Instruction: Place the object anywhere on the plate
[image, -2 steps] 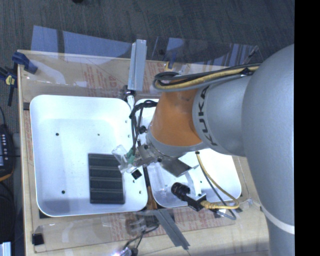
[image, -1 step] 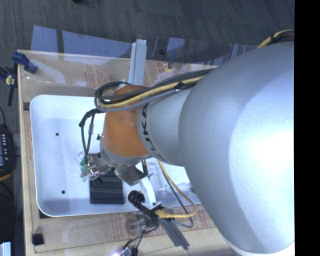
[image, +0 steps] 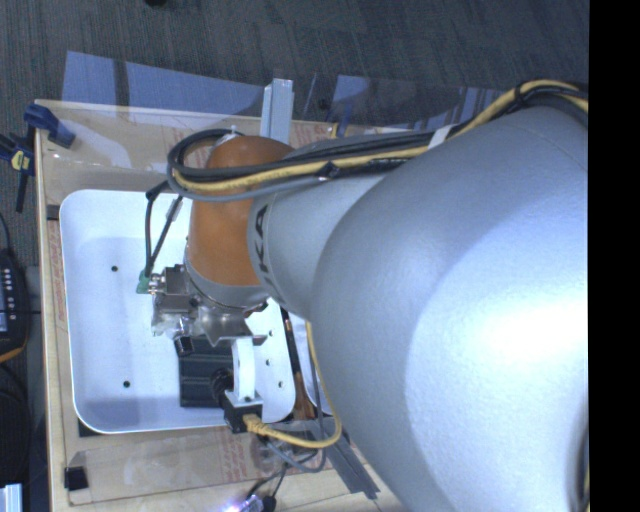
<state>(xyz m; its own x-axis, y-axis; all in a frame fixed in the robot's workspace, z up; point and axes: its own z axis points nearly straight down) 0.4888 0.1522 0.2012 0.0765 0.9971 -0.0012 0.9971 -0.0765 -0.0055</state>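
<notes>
Whether the jaws are open or closed I cannot tell; they point down beneath the wrist, which hides them. Where the object and plate lie I cannot tell either, since the arm covers the right half of the surface. It reaches in from the right edge, orange band near upright, wrist low over the white bin at the left side, probably poised for a grasp or release.

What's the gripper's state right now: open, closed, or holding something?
Gripper: cannot be told; the arm's own bulk covers it as it hangs over the white bin.
</notes>
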